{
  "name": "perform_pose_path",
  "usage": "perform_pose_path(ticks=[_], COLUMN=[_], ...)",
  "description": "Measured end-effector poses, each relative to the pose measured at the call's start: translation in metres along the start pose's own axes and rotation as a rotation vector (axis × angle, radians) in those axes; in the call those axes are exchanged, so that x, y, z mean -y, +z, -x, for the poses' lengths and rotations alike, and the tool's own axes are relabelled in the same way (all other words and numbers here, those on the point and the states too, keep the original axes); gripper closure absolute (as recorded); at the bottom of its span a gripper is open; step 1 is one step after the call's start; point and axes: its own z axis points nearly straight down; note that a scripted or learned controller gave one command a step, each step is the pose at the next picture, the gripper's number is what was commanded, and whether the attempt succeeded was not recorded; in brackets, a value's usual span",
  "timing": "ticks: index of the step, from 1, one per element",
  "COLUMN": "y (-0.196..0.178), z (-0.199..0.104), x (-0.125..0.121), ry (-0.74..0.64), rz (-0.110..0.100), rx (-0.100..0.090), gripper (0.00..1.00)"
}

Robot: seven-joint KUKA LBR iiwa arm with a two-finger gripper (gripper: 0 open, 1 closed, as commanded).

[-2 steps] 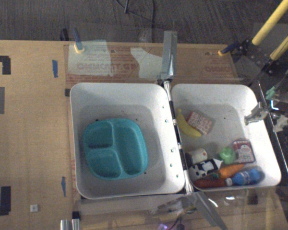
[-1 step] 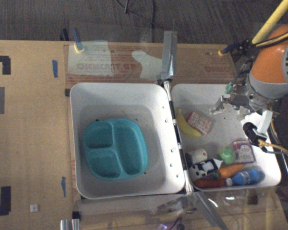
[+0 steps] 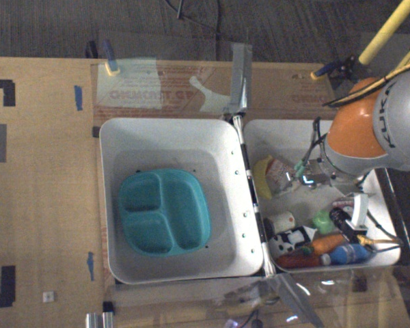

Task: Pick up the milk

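Partly, arm (image 3: 369, 128) hides right bin (image 3: 280, 137) w/ milk (image 3: 294, 238).

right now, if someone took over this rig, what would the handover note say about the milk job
Gripper: low in the right bin, over its upper middle, beside a crumpled wrapper. Whether its fingers are open or shut cannot be told, and nothing is visibly held.
Milk: the black-and-white cow-pattern carton lying in the right bin near its front wall, next to a small white cup and above a red bottle.
Left bin: holds a teal divided plate.
Done: nothing visible yet.
Left: move toward the front of the bin to the milk, grasp it, lift it.
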Motion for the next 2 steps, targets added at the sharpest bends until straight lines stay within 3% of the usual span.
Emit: perform_pose_path(ticks=[1,2], y=[0.0023,0.0023], z=[0.0045,0.0045], x=[-0.0818,-0.0818], ry=[-0.146,-0.147], rz=[0.001,0.001], rx=[0.001,0.002], gripper=[0.00,0.00])
